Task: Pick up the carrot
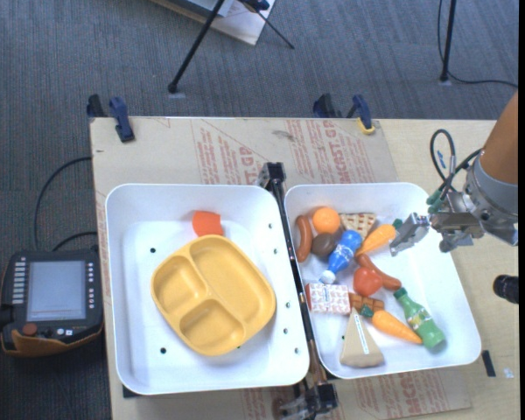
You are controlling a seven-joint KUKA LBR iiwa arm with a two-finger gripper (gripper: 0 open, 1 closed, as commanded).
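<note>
the grey arm with its orange band reaches in from the right, its two-finger gripper [413, 232] hanging over the right shallow white bin [459, 278]. whether the jaws are released or clenched, i cannot tell. just beside them, toward the left, lies a small orange plastic carrot [381, 236], tilted, next to a blue and white bottle [342, 254]. a second orange carrot [394, 325] lies lower, beside a green bottle [420, 318]. the left white bin [127, 322] holds a yellow divided plate [212, 294].
</note>
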